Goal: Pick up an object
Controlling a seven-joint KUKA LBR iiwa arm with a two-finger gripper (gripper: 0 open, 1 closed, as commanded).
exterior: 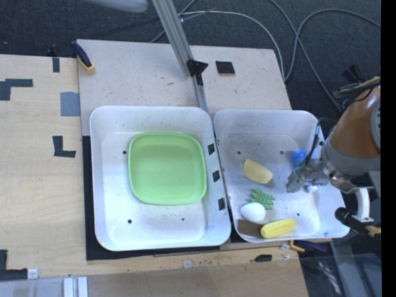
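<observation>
A: Item one, candidate objects. Right bin (272, 119) holds a yellow potato-shaped piece (258, 171) near its centre, a green leafy toy (262, 197) just at its 6 o'clock, a white egg (252, 212) below that, and a yellow corn cob (278, 228) at the bin's 6 o'clock edge. A small blue object (298, 157) sits at the bin's 3 o'clock.

B: Item two, the tool (301, 182)?

A: Low in the right bin, at 3 o'clock of the yellow piece and just below the blue object. Whether it is parted or closed cannot be told; nothing is visibly gripped.

B: Best approach, as a judgement?

A: Choose the yellow piece: it lies apart from its neighbours. Centre over it, span its short axis, descend straight. The egg, greens and corn lie close together and risk a glancing grip.

B: Item three, surroundings?

A: Left bin (102, 129) carries a green plate (167, 169); both bins rest on the surface (37, 166).
</observation>
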